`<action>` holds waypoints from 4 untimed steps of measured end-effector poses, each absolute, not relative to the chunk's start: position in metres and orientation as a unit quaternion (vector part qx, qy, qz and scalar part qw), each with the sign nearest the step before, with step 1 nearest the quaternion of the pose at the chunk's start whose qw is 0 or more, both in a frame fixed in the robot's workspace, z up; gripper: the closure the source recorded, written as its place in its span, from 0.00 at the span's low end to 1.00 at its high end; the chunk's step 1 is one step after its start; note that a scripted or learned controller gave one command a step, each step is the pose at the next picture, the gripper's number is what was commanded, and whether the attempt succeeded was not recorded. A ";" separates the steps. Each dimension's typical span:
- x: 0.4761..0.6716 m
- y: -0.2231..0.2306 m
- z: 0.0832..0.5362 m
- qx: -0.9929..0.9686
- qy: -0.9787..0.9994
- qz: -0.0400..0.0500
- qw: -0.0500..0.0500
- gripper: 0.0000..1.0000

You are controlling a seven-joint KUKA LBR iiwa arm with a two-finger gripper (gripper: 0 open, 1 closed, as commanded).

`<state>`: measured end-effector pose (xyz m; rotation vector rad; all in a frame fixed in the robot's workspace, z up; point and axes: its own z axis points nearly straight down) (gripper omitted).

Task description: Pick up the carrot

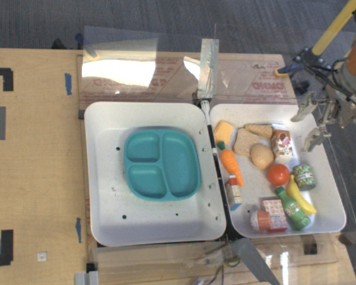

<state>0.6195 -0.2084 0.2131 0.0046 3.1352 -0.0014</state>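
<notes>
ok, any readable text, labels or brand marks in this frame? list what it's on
None can be read with confidence.
Red lettering on the clear sheet behind the bins: mirrored and blurred, unreadable.
Label on the small red and white carton: too small to read.
Label on the green can: too blurred.
Label on the red packet at the right bin's front: too blurred.
Label on the little bottle below the carrot: too small.
</notes>
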 end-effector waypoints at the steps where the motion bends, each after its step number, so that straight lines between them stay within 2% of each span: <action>1: 0.524 -0.154 0.107 0.136 0.991 0.000 0.003 0.00; 2: 0.559 -0.089 0.140 0.143 0.990 0.002 0.005 0.00; 3: 0.575 -0.091 0.097 0.111 0.994 0.000 0.004 0.00; 4: 0.574 -0.092 0.090 0.135 0.991 0.001 0.004 0.00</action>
